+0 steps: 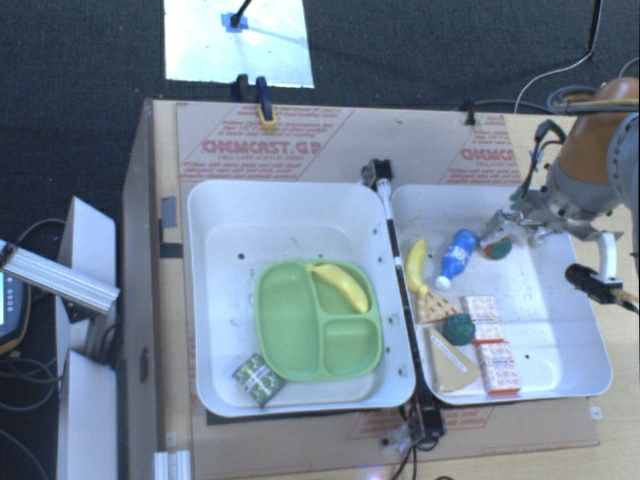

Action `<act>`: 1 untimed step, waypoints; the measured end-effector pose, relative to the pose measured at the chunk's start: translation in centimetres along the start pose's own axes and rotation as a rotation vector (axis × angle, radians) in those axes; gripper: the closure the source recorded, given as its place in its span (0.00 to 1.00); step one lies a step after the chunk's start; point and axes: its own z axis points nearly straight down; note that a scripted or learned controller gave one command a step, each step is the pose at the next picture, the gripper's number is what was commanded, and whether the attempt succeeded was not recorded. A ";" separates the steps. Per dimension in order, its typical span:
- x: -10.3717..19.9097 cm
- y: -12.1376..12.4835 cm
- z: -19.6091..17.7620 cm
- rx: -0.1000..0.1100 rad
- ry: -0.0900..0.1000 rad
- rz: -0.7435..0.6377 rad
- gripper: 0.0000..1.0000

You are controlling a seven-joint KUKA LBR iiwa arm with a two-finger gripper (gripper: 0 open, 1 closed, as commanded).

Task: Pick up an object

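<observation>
My gripper (503,236) hangs low over the back of the right bin (570,313), below the grey wrist and orange band. A small teal and red object (497,250) lies right at its tip; contact cannot be made out. A blue bottle with a white cap (458,256) lies just left of the gripper. Further left, a yellow banana (416,266) rests against the bin's wall. Nearer the front lie a teal ball (459,329), an orange wedge (436,306), a beige slice (450,363) and red-and-white boxes (497,366).
The left bin (225,268) holds a green divided plate (318,333) with a second banana (340,284) on it, and a green checked packet (257,377) at its front corner. A black part with a cable (592,282) juts over the right bin's right side.
</observation>
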 end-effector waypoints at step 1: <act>0.0 0.3 -1.4 -0.008 -0.003 -0.003 1.00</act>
